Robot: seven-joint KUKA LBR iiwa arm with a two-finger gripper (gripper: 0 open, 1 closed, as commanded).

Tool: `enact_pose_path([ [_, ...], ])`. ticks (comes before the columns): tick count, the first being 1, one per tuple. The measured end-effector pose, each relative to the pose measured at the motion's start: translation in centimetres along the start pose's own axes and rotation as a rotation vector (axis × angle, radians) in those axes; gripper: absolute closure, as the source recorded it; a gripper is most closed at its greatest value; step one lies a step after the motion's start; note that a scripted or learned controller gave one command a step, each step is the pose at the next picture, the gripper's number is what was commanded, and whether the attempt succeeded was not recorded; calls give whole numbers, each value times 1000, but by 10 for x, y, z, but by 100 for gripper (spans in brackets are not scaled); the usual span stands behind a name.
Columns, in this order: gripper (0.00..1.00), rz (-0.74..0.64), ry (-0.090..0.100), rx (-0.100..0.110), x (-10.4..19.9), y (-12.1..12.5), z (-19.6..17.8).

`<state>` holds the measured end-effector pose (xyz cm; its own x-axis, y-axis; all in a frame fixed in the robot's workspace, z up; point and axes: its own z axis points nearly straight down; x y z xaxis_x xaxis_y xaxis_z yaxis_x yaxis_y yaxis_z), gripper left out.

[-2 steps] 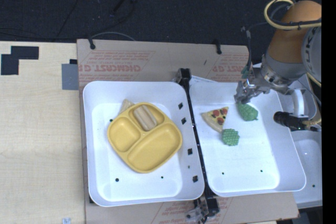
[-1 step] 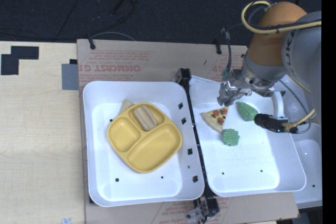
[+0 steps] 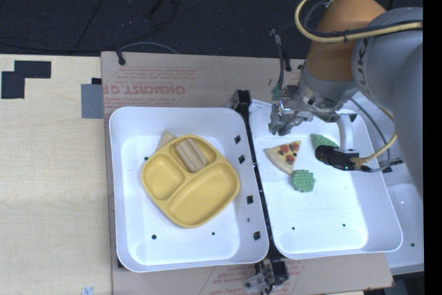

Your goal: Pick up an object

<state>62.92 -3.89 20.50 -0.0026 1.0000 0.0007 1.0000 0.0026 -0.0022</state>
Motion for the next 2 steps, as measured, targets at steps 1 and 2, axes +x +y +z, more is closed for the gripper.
enact_pose_path([
  [1,100,2,-1,2,52,-1,6],
  [2,100,1,-1,1,98,-1,8],
])
